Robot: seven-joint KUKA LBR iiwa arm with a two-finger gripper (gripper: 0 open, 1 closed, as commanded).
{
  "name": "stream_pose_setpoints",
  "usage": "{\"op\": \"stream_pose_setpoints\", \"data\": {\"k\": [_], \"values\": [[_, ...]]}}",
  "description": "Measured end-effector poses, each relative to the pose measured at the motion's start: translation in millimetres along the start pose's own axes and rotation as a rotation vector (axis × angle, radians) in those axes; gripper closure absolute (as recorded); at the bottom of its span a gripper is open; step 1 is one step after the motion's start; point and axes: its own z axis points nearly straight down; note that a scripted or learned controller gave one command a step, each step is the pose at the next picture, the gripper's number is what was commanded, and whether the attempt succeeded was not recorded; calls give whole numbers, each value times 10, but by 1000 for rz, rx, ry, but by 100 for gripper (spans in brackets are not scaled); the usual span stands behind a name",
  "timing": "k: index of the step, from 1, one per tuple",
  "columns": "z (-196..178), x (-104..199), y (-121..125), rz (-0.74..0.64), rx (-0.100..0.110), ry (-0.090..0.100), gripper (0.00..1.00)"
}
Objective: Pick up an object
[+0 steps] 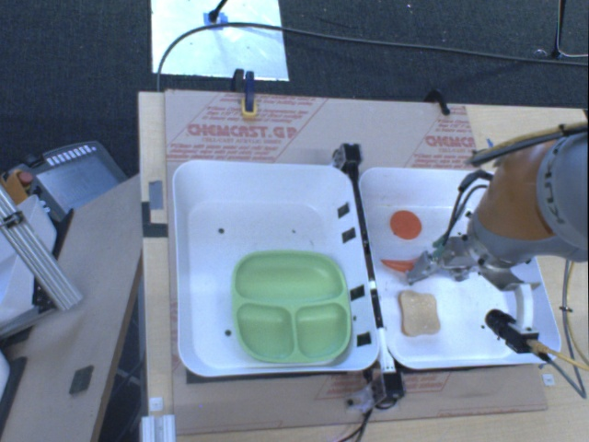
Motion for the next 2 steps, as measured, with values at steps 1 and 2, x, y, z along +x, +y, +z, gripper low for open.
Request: {"op": "stream_pose_setpoints", "data": {"k": [1, 2], "values": [[-113, -2, 9, 0, -3, 0, 100], [-746, 10, 54, -2, -6, -2, 100]]}}
